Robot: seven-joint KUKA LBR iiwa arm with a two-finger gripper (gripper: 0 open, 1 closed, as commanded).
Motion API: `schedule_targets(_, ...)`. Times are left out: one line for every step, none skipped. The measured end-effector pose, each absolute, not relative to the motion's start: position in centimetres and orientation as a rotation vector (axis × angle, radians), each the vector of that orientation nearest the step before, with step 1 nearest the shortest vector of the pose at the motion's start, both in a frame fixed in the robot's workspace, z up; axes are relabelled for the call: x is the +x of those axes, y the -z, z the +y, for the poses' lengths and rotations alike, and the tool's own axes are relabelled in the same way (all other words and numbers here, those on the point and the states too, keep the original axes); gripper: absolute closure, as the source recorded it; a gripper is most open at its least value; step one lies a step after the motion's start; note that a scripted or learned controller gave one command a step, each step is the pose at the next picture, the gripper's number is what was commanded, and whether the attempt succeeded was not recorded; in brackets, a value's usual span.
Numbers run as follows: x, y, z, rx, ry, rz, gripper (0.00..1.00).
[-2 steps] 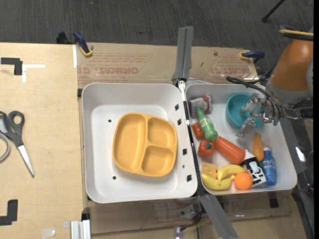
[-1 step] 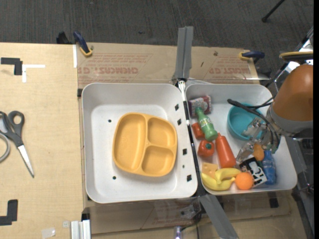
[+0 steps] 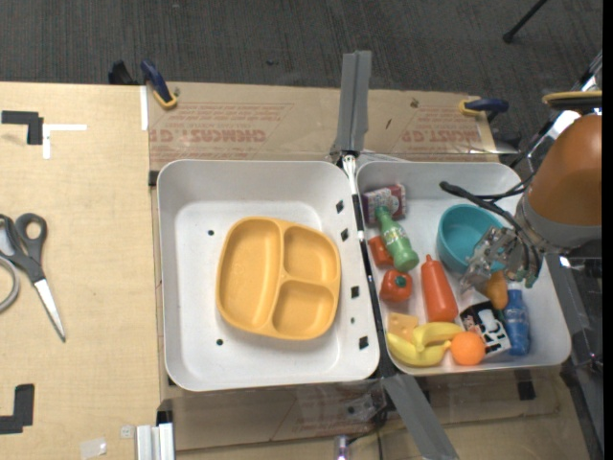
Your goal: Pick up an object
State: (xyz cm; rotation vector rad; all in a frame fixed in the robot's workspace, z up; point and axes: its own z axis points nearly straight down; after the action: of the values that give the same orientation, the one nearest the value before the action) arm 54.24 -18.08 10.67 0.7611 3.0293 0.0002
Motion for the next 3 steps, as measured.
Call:
schedule_targets(56.1, -21.6, -13.7, 0.836, 0.000, 3.027, 1.00)
schedule_targets(59.1, -13.5, -10.9, 0.846, 0.000, 3.026, 1.00)
schedule_targets(50.2, -9.8, -10.3, 0.576, 0.008, 3.068, 1.00)
